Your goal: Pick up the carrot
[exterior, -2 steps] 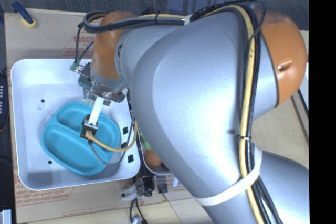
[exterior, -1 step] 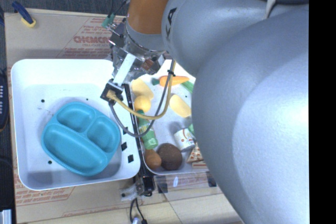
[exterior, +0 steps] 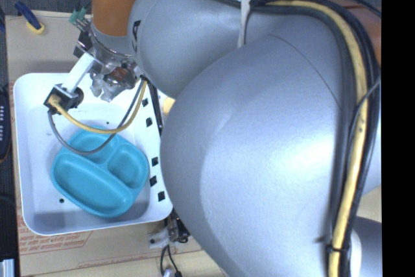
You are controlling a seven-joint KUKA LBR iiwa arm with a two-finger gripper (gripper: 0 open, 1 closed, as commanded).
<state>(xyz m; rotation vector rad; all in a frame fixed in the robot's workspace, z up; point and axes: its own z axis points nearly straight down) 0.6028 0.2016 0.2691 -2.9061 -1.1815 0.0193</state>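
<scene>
The left white bin point(exterior: 26, 139) holds a blue divided plate point(exterior: 98, 173), lying flat in the bin's lower half. Above the plate, the gripper point(exterior: 111, 82) hangs over the bin's upper part, with yellow and grey cables looping beneath it. Gripper state: cannot tell. The grey arm point(exterior: 259, 139) covers the right side. Carrot location: cannot tell.
</scene>
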